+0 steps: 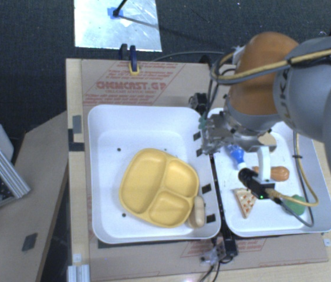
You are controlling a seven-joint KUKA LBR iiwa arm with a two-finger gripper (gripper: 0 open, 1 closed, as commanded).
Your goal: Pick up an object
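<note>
Blue object at nine o'clock in the right bin lies nearest the claw, whose opening I cannot tell; centre over it before descending, clear of the wall

A bench covered by a printed brown sheet carried 2 shallow white bins, the left bin and the right bin, side by side.

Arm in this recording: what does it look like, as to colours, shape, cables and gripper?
The arm is thick, rounded and grey, with a glossy orange band above the wrist. A yellow cable runs across the orange band and the grey link. The gripper is a compact grey metal assembly.
</note>
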